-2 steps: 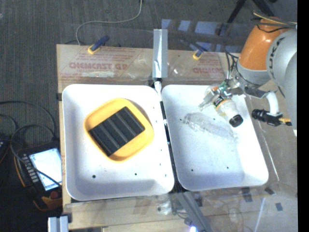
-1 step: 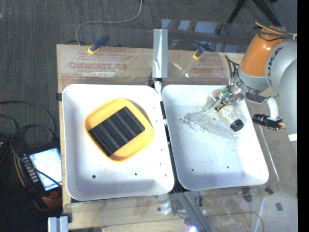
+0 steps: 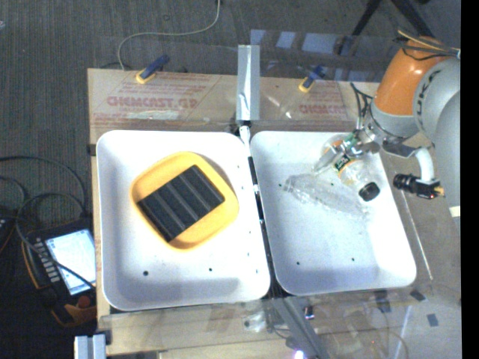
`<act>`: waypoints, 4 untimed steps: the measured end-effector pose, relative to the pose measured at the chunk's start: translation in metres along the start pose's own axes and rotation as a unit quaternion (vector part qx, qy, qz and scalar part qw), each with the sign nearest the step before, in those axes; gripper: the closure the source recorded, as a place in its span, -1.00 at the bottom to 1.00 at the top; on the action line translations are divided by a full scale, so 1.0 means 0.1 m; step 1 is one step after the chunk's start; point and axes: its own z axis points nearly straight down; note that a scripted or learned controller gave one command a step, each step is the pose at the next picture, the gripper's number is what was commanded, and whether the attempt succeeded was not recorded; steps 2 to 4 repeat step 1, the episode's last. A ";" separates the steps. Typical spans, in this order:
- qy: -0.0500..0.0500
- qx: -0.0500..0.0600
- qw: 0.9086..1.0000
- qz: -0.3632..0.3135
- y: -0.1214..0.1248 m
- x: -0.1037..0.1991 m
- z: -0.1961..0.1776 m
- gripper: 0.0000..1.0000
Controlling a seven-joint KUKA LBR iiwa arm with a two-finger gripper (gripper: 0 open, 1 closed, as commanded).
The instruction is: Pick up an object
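Observation:
A yellow pad with a black ridged top [image 3: 185, 199] lies flat in the left bin [image 3: 120, 275]. In the right bin [image 3: 337, 268] a clear plastic object [image 3: 328, 190] lies on its side, and a small black piece [image 3: 368, 192] sits at its right end. My gripper [image 3: 346, 152] hangs low over the far right part of the right bin, just above and behind the clear object. Whether it touches that object is not visible. The arm, with its orange band [image 3: 404, 73], comes in from the upper right.
A metal divider post [image 3: 244, 88] stands behind the seam between the bins. Two blue and yellow clamps [image 3: 152, 69] [image 3: 310, 78] hold the board at the back. A tablet with cables [image 3: 63, 256] lies on the floor to the left.

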 end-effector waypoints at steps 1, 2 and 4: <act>-0.008 -0.004 0.998 -0.055 0.12 0.34 -0.78 1.00; -0.008 -0.004 0.998 -0.055 0.12 0.34 -0.78 1.00; -0.008 -0.004 0.998 -0.055 0.12 0.34 -0.78 1.00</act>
